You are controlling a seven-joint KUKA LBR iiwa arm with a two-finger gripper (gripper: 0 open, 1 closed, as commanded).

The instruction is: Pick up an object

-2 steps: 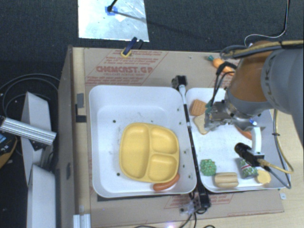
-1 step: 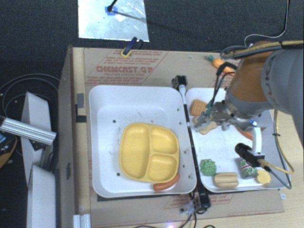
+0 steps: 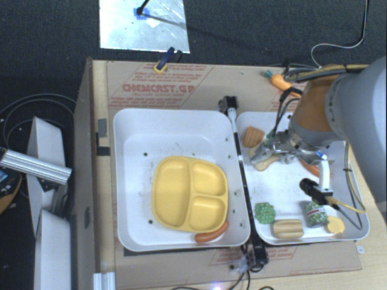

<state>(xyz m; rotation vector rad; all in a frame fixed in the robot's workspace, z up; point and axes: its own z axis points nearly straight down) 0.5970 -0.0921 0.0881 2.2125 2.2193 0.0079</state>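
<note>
While the gripper (image 3: pixel 270 153) sits low in the right bin (image 3: pixel 284 240), I cannot tell its opening or hold.

1. The tabletop (image 3: pixel 181 80) is covered with brown cardboard bearing red printed lettering along its far side.
2. A yellow and dark clip (image 3: pixel 164 60) lies at the far edge of the cardboard.
3. A shiny metallic sheet (image 3: pixel 144 16) lies on the dark floor (image 3: pixel 42 35) beyond the tabletop, with a small blue piece (image 3: pixel 141 13) on it and a thin dark rod running up from that piece.
4. Black cables (image 3: pixel 24 110) loop on the floor at the left.
5. White boxes (image 3: pixel 47 139) and a ribbed silver bar (image 3: pixel 36 165) stand at the left, just beside the tabletop.
6. A thin white cable (image 3: pixel 344 41) curves across the floor at the upper right.
</note>
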